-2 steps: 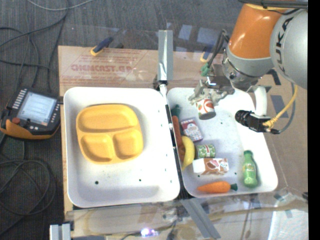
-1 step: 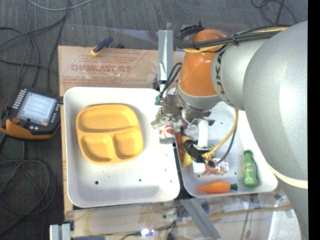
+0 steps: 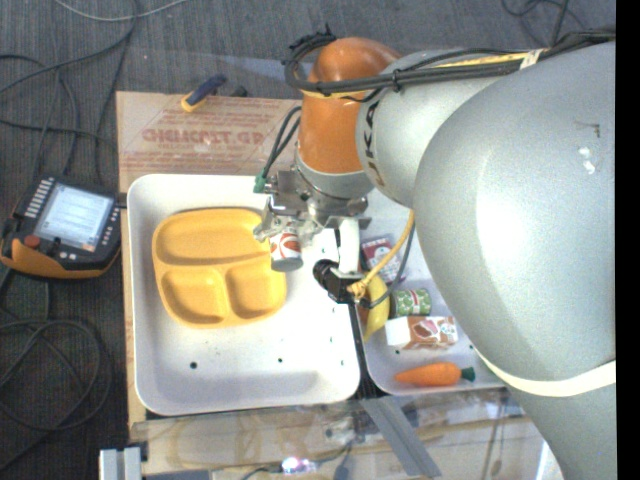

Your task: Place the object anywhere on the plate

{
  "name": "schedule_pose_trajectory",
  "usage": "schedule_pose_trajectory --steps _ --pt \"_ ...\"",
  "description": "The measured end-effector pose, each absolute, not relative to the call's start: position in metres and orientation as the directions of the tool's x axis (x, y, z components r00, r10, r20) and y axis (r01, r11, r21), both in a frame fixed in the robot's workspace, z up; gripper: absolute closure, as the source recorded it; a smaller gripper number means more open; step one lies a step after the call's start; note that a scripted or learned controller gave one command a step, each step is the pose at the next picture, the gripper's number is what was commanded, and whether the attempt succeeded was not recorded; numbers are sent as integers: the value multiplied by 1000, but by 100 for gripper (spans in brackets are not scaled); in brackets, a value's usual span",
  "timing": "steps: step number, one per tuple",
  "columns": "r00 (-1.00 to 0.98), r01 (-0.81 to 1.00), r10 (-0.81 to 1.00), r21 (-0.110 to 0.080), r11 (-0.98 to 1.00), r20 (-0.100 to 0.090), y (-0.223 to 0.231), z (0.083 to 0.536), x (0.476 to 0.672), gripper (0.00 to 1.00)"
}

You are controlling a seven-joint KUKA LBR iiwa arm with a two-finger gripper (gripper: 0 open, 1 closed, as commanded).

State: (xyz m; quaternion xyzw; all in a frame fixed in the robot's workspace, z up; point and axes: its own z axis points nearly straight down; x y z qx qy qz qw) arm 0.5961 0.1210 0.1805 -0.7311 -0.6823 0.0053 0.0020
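Looking down from the fixed camera, you see the grey arm with its orange band reaching in from the right, and the end effector [image 3: 283, 240] hangs just over the right rim of the yellow three-compartment plastic plate [image 3: 215, 265] lying in the left shallow white bin [image 3: 240, 373]. Between its fingers you can make out a small red-and-white can [image 3: 285, 248], gripped narrowly on both sides, so the jaws are closed around it, not spread. The can sits right at the plate's edge, above the boundary between rim and bin floor, which I judge puts you close to a release but not safely over a compartment; a drop here could tip it off the rim. The right-hand white bin [image 3: 480, 380] holds the spare items, kept apart from the target: an orange toy carrot [image 3: 430, 374], a yellow banana [image 3: 376, 313], a green can [image 3: 412, 301] and a red-and-white meat packet [image 3: 428, 332]. A teach pendant [image 3: 62, 226] rests off the tabletop at left
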Motion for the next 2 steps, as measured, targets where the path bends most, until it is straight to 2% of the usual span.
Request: schedule_pose_trajectory --steps 1,2 --pt "-11 1000 1000 -9 11 -8 139 161 615 100" --pt "126 992 992 -10 -126 -8 128 142 556 100"
